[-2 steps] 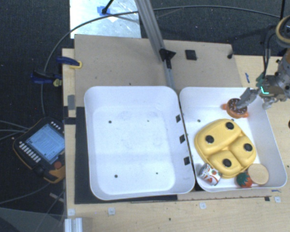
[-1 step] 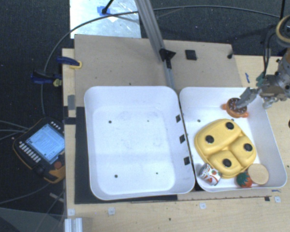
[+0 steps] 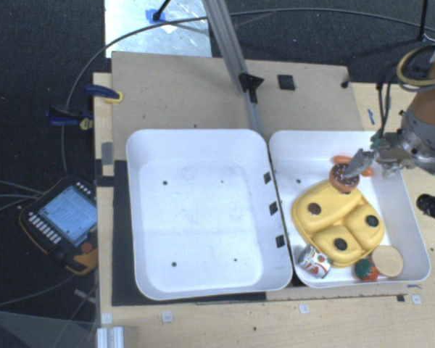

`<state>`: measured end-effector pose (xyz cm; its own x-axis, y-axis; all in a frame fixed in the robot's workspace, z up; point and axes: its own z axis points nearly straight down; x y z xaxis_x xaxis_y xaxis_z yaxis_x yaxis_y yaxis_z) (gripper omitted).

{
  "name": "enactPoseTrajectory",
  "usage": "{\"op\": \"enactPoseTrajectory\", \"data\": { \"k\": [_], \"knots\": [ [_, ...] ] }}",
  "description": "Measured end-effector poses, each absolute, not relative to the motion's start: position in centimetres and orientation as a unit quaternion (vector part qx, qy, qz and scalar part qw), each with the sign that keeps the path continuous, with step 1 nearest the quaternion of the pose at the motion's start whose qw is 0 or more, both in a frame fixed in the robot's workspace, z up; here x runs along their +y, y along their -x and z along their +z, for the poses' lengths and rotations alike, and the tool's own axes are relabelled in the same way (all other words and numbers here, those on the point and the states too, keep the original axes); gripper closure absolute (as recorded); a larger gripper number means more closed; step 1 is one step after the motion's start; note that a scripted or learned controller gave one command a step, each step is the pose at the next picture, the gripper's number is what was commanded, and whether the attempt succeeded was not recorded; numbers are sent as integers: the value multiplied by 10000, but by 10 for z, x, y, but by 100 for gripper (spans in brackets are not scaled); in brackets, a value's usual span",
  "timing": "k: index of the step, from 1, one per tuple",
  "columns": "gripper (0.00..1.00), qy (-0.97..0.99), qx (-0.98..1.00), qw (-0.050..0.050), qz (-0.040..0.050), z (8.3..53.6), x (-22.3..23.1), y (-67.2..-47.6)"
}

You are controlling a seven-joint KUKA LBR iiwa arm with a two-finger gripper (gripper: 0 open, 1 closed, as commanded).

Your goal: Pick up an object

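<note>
The right bin (image 3: 404, 194) holds several objects. A large yellow lumpy toy (image 3: 337, 220) with dark spots fills its middle. At the toy's upper edge sits a small brown and red round piece (image 3: 342, 178). My gripper (image 3: 354, 168) reaches in from the right, and its tip is right at this round piece, touching or just above it. Just behind the piece lies a small orange item (image 3: 341, 159). Along the near wall are a small red and white can (image 3: 313, 261), a green and red item (image 3: 364, 270) and a tan disc (image 3: 387, 260).
The left bin (image 3: 196, 209) lies beside the right one, sharing a wall with dark clips (image 3: 273, 207). A metal pole (image 3: 228, 42) slants over the bench at the back. A handheld control pendant (image 3: 61, 220) lies off the bench at left.
</note>
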<state>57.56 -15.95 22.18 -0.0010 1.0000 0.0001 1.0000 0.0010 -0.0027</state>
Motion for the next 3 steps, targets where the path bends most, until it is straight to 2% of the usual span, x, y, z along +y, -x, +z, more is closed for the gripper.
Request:
{"op": "enactPoseTrajectory", "data": {
  "k": [1,2,3],
  "knots": [
    [0,7066,-7077,9,7,178,-156,-570],
    [0,7056,-7086,-34,-19,134,-159,-570],
    [100,7057,-7085,-25,-18,142,-159,-569]
  ]
}}
